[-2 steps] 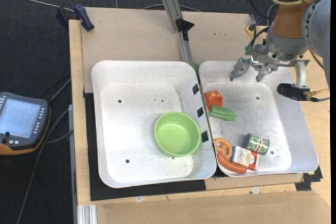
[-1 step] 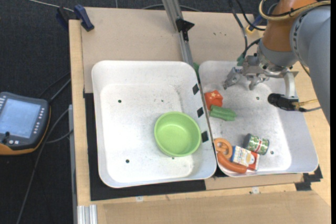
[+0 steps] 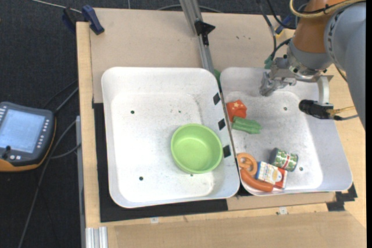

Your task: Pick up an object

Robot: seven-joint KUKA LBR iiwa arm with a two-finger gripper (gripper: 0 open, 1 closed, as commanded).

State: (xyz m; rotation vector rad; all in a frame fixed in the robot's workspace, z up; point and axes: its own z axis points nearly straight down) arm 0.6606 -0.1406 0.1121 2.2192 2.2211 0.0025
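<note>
Above the right bin (image 3: 325, 142) at its twelve o'clock edge hovers the gripper (image 3: 268, 87), grasping nothing, finger spread unclear; descend squarely over the orange block (image 3: 236, 109), seven o'clock of it.

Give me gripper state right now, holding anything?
Gripper: cannot be told whether open or closed from this view; nothing seen in it. It sits over the far end of the right bin, apart from the objects there.

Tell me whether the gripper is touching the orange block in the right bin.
Apart. The camera view shows the gripper near the right bin's far wall, with bare white bin floor between it and the orange block.
</note>
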